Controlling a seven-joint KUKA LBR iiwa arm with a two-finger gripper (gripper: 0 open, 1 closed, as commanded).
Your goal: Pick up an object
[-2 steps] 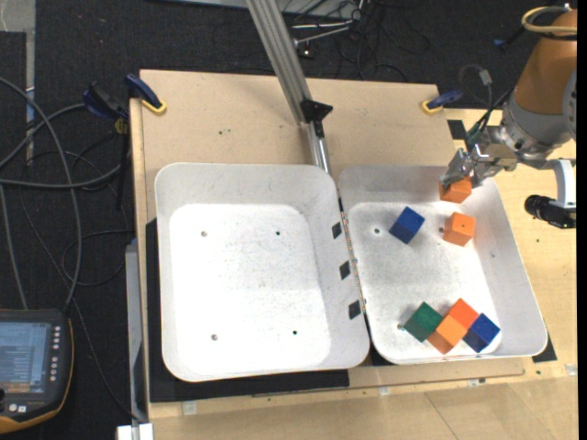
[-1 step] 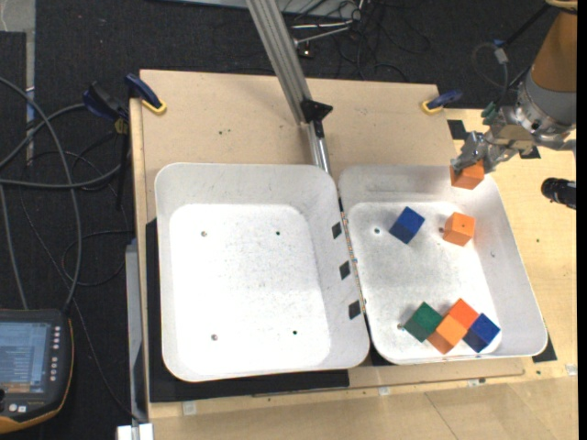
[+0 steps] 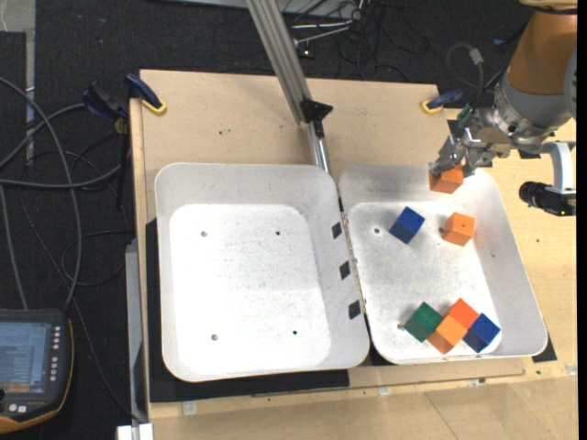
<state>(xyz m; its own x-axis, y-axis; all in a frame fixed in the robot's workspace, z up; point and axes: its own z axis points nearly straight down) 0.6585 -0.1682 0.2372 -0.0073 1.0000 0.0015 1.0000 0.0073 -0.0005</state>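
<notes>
My gripper [image 3: 451,167] hangs above the far edge of the right bin [image 3: 514,273], shut on an orange cube [image 3: 446,181] that sits between its fingers, lifted off the bin floor. Down in the right bin lie a blue cube [image 3: 406,225] and another orange cube [image 3: 459,228] near the middle. At the bin's near side a green cube [image 3: 424,322], an orange block [image 3: 453,324] and a blue cube [image 3: 481,332] huddle together.
The left bin [image 3: 243,269] sits beside the right one on the wooden bench. A slanted metal pole [image 3: 284,53] crosses the back and ends between the bins. Clamps stand at the bench's far corners [image 3: 147,94].
</notes>
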